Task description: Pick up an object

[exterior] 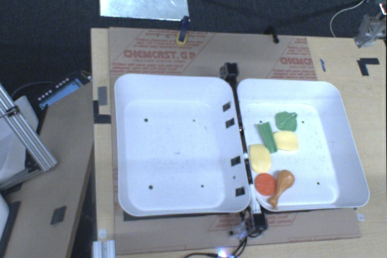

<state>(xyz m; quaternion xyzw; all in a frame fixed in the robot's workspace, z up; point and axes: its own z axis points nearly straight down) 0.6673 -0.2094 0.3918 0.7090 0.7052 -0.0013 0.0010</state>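
Crowding the right bin [338, 106]: toy foods [275, 157], touching.

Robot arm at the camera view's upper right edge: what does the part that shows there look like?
A small pale grey angular piece pokes in at the right edge, metallic in look. A thin pale cable loops across the dark floor toward it. It is too small to make out markings, or to say which part of the arm it is.
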